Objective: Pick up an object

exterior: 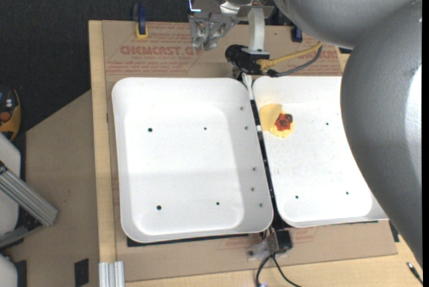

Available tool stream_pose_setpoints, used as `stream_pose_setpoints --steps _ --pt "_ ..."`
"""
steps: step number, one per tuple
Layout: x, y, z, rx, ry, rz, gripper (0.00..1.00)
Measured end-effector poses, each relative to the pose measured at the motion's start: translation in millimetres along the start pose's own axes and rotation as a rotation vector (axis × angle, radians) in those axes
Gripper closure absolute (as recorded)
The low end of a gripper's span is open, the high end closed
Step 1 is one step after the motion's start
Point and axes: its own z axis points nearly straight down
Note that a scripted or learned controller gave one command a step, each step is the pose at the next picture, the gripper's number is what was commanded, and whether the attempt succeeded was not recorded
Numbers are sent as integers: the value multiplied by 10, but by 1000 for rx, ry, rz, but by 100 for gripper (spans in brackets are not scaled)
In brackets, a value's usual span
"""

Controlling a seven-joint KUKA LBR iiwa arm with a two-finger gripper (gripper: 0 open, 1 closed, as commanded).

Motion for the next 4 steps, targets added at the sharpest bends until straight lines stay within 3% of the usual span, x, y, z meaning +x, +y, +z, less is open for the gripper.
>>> stream_pose_setpoints --steps 1,2,4 --pt "427 -23 484 14 -2 -2 100" --pt "504 -7 -110 -2 1 0 100" --pt "505 0 -674 1 0 0 100"
